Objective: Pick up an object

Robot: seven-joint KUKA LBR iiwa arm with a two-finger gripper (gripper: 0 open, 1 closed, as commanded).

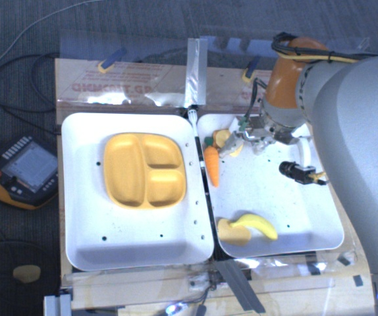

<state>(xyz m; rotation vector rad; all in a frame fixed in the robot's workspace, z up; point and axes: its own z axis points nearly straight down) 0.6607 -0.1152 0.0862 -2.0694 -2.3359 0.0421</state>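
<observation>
My gripper is low over the back left part of the right bin. Just to its left lies a small pale yellow object, touching or very close to the gripper's tip. An orange carrot lies lengthwise along the bin's left wall, just below that object. Near the front wall a yellow banana rests against a tan rounded piece.
The left bin holds a yellow divided plate in its middle. The grey arm covers the right bin's back right side. A handheld controller lies on the floor at far left.
</observation>
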